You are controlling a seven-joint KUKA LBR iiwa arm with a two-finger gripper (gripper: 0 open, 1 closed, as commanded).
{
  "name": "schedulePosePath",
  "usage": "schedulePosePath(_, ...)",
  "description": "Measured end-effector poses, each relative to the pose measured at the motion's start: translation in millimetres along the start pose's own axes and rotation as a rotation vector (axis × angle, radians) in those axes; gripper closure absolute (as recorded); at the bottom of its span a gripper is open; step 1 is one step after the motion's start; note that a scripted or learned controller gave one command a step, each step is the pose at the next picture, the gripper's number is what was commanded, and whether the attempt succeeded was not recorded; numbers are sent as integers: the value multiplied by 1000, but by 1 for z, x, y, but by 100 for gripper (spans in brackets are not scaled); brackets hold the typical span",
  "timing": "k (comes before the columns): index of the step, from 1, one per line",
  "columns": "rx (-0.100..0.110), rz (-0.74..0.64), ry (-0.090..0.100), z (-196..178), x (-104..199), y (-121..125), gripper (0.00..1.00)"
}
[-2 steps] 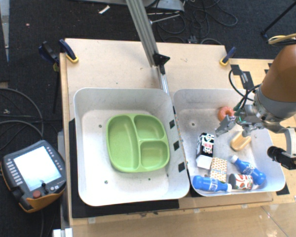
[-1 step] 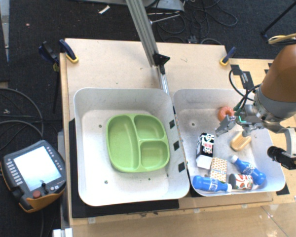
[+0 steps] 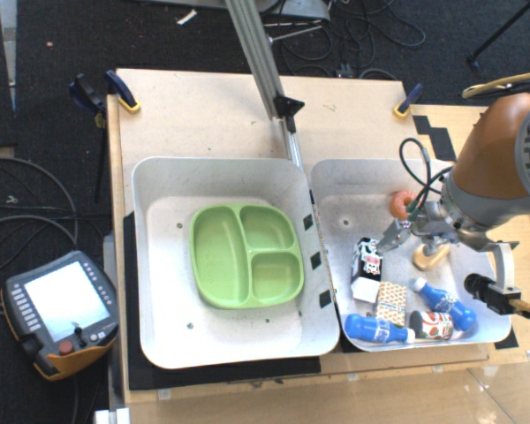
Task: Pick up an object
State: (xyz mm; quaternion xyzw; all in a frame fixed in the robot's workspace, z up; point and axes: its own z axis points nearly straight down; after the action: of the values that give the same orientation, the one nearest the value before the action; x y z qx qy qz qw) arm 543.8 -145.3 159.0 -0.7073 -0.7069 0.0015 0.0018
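Grey two-finger gripper [image 3: 405, 230] at right of frame, jaws wide, holding nothing; risk: closing between small orange ball [image 3: 399, 203] and black-white carton [image 3: 367, 259], grasping air.

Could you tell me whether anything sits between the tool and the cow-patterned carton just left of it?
Nothing visible does. The tool hangs just right of the cow-patterned carton in the right bin, with bare bin floor between them.

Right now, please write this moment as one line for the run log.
arm: over right bin | fingers: open, holding nothing | nearest: black-and-white carton | left bin: green divided plate | pick: not yet done
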Motion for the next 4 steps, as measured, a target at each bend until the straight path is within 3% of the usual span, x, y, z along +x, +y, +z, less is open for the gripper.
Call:
schedulePosePath(1, -21, -2, -3, 37, -2, 11, 0)
schedulePosePath(2, -30, 1, -5, 42, -3, 15, 0)
schedulePosePath(3, -38, 0, -7, 30, -3, 18, 100)
schedulePosePath(4, -10, -2, -3, -23, -14, 16, 100)
